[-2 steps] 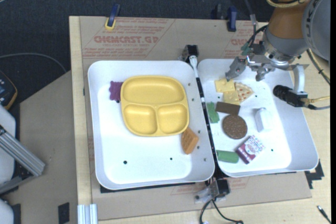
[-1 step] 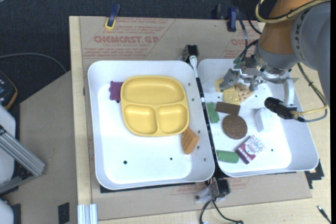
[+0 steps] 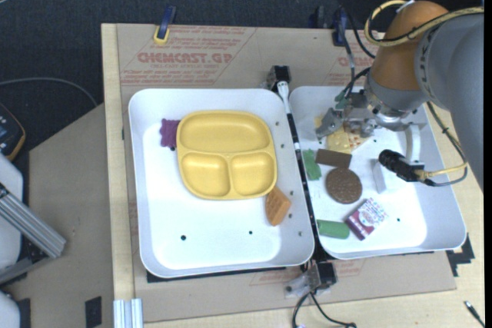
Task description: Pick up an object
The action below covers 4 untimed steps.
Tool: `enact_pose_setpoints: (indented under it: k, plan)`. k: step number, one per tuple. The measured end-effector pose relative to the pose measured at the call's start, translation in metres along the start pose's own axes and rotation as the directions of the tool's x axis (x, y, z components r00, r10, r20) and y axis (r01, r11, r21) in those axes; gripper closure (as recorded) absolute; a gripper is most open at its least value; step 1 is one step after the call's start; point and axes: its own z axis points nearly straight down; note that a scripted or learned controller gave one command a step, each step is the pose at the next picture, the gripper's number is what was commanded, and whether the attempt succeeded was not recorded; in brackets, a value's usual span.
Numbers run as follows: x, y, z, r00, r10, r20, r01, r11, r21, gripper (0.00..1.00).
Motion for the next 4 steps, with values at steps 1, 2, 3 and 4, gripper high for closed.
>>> enact_pose_setpoints:
  k: [1, 2, 3, 4]
  plan:
    - [-0.001, 0.003, -0.015, 1.0, 0.0, 0.002, 0.0, 1.0, -0.011, 1.0]
    - [-0.007, 0.002, -0.078, 1.0, 0.001, -0.001, -0.001, 1.0, -0.005, 1.0]
    - [-0.007, 0.004, -0.132, 1.0, -0.001, -0.002, 0.001, 1.0, -0.005, 1.0]
    - [0.02, -0.031, -0.139, 1.0, -0.002, -0.005, 0.002, 1.0, 0.006, 1.0]
